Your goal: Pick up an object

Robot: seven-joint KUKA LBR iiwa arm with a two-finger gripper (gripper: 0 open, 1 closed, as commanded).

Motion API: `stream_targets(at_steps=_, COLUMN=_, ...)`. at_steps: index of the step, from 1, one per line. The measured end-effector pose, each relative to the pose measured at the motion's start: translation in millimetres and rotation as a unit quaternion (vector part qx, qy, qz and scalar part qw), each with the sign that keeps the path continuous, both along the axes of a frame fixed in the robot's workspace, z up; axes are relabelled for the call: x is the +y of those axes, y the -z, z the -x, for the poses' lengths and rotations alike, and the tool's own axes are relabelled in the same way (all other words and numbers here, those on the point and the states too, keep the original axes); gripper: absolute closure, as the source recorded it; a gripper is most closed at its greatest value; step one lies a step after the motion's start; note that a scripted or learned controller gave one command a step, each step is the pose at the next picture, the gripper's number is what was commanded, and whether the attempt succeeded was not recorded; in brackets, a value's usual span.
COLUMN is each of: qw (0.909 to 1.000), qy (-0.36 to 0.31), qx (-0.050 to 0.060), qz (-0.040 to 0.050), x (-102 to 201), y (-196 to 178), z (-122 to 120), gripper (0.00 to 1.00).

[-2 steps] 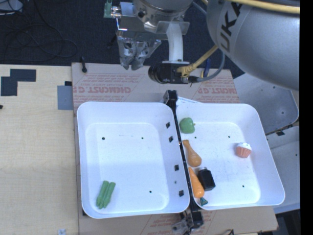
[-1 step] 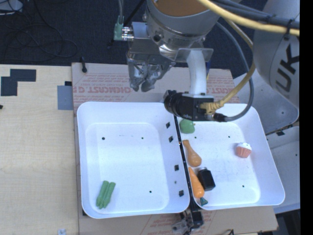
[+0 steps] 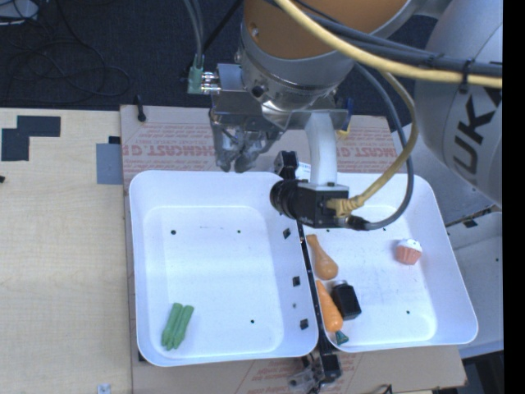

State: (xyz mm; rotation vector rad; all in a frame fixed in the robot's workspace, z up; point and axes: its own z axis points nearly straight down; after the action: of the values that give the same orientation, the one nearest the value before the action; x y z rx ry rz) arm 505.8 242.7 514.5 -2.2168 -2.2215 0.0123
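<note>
The approach step appears to be in hand: nothing has been lifted yet. The gripper [image 3: 238, 156] is seen at upper centre of the frame, above the far rim of the left bin [image 3: 148, 189], its fingers nearly together with nothing between them. Candidate objects lie lower: green beans [image 3: 177, 326] at lower left, carrots [image 3: 322, 258], a black block [image 3: 345, 300] and a cupcake [image 3: 408, 252] in the right bin [image 3: 455, 302]. A target must next be chosen and descended upon
</note>
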Motion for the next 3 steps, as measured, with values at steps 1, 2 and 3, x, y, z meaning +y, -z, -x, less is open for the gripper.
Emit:
stream_targets(at_steps=1, qw=1.0, qy=0.002, qx=-0.003, qz=-0.0007, x=1, y=-23, z=-58, gripper=1.0)
stream_targets(at_steps=2, qw=1.0, qy=-0.001, qx=-0.001, qz=-0.0008, x=-1, y=-23, z=-2, gripper=1.0)
stream_targets(at_steps=3, qw=1.0, qy=-0.001, qx=-0.001, qz=-0.0004, x=0, y=-22, z=-4, gripper=0.0)
